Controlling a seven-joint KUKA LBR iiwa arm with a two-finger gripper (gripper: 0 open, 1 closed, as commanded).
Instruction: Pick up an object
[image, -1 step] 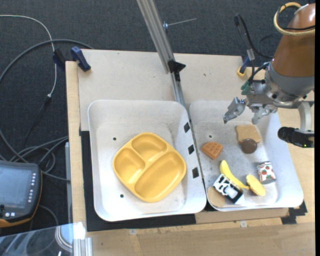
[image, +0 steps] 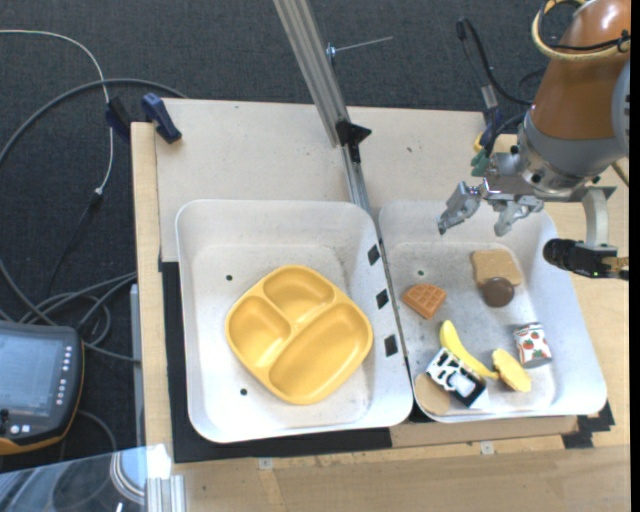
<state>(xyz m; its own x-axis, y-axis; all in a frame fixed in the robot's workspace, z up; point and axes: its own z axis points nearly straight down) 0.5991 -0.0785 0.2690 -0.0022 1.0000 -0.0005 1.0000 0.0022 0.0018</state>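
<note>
My gripper (image: 482, 216) hangs open above the far edge of the right bin (image: 570, 330), with nothing between its fingers. Below it in that bin lie a tan bread slice (image: 495, 265) with a brown round piece (image: 498, 291) against it, an orange waffle (image: 425, 299), a yellow banana (image: 462, 350), a yellow slice (image: 512, 371), a small red and white carton (image: 533, 345) and a black and white item (image: 455, 378). The bread slice is the nearest object to the gripper, a little toward the front.
The left bin (image: 200, 250) holds a yellow divided plate (image: 299, 333). A metal pole (image: 320, 75) slants across the back between the bins. Cables and a tablet (image: 35, 380) lie off the bench to the left.
</note>
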